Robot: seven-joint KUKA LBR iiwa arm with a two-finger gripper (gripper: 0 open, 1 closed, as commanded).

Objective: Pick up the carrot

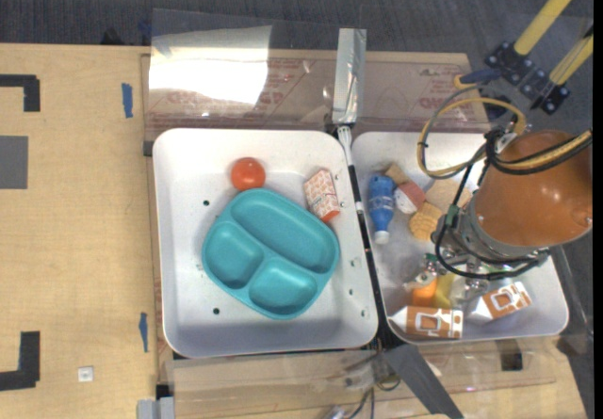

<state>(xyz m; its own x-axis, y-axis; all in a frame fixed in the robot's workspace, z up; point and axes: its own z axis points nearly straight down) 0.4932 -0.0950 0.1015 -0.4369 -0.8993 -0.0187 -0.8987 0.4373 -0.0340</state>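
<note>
The carrot (423, 294) appears as a small orange piece with a greenish bit beside it, lying in the front part of the right bin (556, 318). The arm, with its wide orange band (532, 201), hangs over this bin. My gripper (443, 274) points down directly above and against the carrot, half hidden by black cables. Whether the carrot sits between the fingers cannot be made out.
The right bin also holds a blue bottle (380, 203), a waffle-like piece (426, 217), a red and white item (408, 194) and two orange and white packets (433, 321) (507, 299). In the left bin lie a teal divided plate (270, 252), a red-orange ball (248, 172) and a small carton (322, 193).
</note>
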